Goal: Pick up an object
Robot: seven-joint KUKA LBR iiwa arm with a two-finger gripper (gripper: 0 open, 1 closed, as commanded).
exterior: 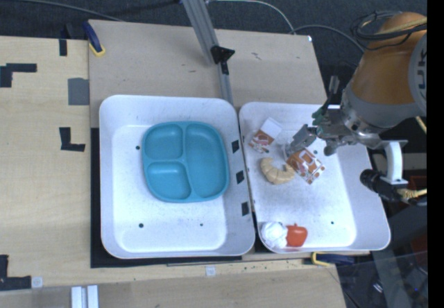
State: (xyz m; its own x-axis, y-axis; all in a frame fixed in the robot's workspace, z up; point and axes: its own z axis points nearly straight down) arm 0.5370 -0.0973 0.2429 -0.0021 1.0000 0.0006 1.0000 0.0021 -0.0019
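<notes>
My gripper [309, 150] hangs over the upper middle of the right bin [361, 227], open, with its two dark fingers spread. Just below its fingertips lies a red-and-white wrapped packet [306, 165], tilted, and nothing shows clamped between the fingers. A tan croissant-shaped piece [277, 173] rests right beside the packet on its left. A smaller red-and-white packet [262, 139] lies farther up and left. In the bin's near left corner sit a white lump [275, 233] and a red piece [297, 235], touching each other.
The left bin [118, 182] holds a teal divided plate [186, 161]. A grey metal post [198, 8] slants up from the back edge between the bins. The arm's grey and orange body [388, 84] overhangs the right bin's far right side.
</notes>
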